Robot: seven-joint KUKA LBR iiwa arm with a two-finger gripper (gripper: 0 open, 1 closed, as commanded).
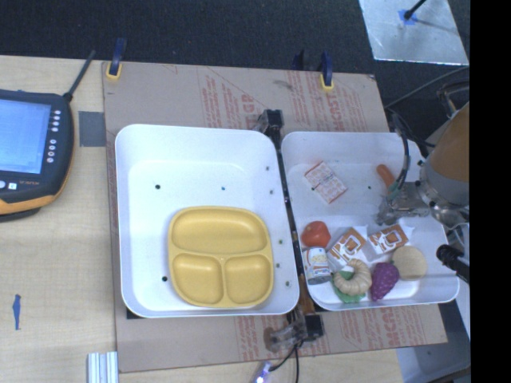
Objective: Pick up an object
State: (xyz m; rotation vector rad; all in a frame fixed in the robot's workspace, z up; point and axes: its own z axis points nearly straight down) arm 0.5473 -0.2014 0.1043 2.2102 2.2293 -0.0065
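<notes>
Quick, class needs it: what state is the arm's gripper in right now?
Two-finger gripper: low inside the right-hand shallow white bin; open or closed cannot be told, nothing seen held.

Words and signs: almost none clear enough to read

The brown cardboard sheet (239,98) under the bins has faded red print in lines along its edges, too blurry to read. In the right bin, around 5 o'clock, small packets (349,246) show orange and white marks, and a little can (317,263) has a label, all too tiny to read.
</notes>
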